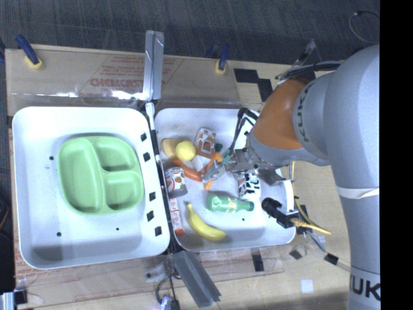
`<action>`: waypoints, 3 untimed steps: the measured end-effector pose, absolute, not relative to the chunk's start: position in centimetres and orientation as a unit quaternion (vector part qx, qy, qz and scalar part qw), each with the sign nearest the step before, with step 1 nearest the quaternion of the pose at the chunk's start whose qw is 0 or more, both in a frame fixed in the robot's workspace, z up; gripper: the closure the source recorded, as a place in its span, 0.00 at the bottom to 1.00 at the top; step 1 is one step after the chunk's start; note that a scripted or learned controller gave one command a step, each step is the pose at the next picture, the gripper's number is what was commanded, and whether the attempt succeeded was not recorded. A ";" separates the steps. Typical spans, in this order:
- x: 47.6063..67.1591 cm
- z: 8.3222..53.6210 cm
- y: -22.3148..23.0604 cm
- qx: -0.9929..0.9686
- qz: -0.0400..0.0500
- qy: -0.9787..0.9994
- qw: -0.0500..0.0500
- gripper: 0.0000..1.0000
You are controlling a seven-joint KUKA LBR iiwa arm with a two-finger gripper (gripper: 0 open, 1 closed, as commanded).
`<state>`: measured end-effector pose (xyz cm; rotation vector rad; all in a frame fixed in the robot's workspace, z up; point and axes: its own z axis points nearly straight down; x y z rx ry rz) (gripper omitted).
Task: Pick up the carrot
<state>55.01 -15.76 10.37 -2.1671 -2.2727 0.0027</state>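
The bench (77,70) is seen from above, with two shallow white bins set side by side on it. The grey arm (348,147), with its orange band (279,123), is reached in from the right and is bent over the right bin (193,116). The left bin (32,237) is occupied by a green divided tray (100,173), and bare white floor is left all round that tray.

The right bin is crowded. A banana (203,225) is laid near its front wall, a green bottle (229,204) is laid on its side just behind the banana, and a small red can (175,181) is set close to the wall shared with the left bin. A yellow lemon (185,150) is placed near the back left, and a small printed carton (206,141) just to its right. A black-and-white patterned item (248,184) is seen under the wrist.

The carrot (189,171) is seen as a slim orange shape, laid at a slant in the middle of the right bin, between the lemon and the can. Its right end is touched or nearly touched by the end effector (216,170), which is lowered just beside it. Whether the end effector is released or clenched cannot be told. Little free floor is left around the carrot; the widest bare patch lies along the bin's back wall.
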 end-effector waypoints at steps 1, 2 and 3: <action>55.0 11.3 -15.8 -0.689 0.002 -0.725 0.001 1.00; 52.4 9.1 -10.6 -0.792 0.002 -0.610 0.003 1.00; 47.7 21.1 -7.5 -0.831 0.001 -0.556 0.002 1.00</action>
